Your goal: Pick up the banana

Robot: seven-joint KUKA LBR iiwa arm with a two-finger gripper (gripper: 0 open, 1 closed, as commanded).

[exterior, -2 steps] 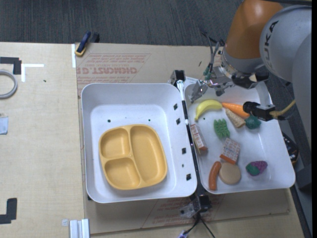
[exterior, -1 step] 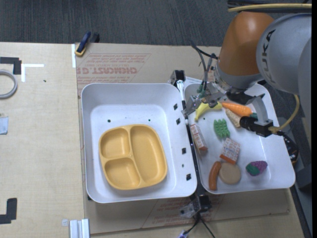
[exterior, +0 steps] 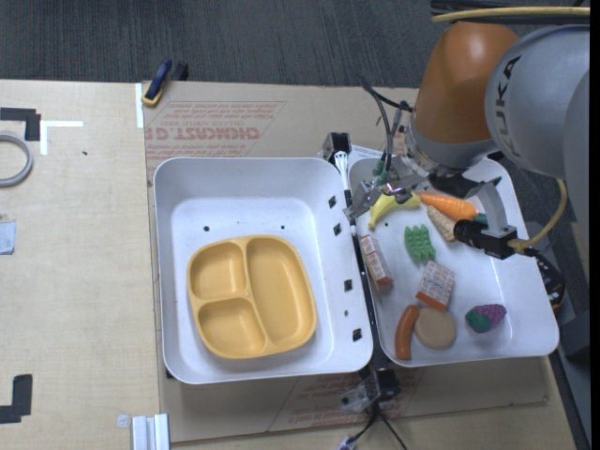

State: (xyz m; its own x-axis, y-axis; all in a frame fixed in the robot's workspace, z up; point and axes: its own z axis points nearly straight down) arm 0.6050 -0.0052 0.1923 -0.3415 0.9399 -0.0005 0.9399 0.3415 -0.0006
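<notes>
Overhead view of both bins. Your gripper (exterior: 386, 192) is lowered into the upper-left corner of the right bin (exterior: 525, 340), directly at the banana (exterior: 384, 208). You cannot tell from this angle whether it is spread or closed, so a grasp is unconfirmed. The banana rests on the bin floor beside a carrot (exterior: 448, 205), above a green toy (exterior: 419, 243). Approach appears done; gripping and lifting remain. The left bin (exterior: 187, 181) carries a yellow divided plate (exterior: 251, 294).

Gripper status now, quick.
Two-finger gripper: down at the small yellow toy banana in the right white bin; open, shut or holding cannot be told.
</notes>
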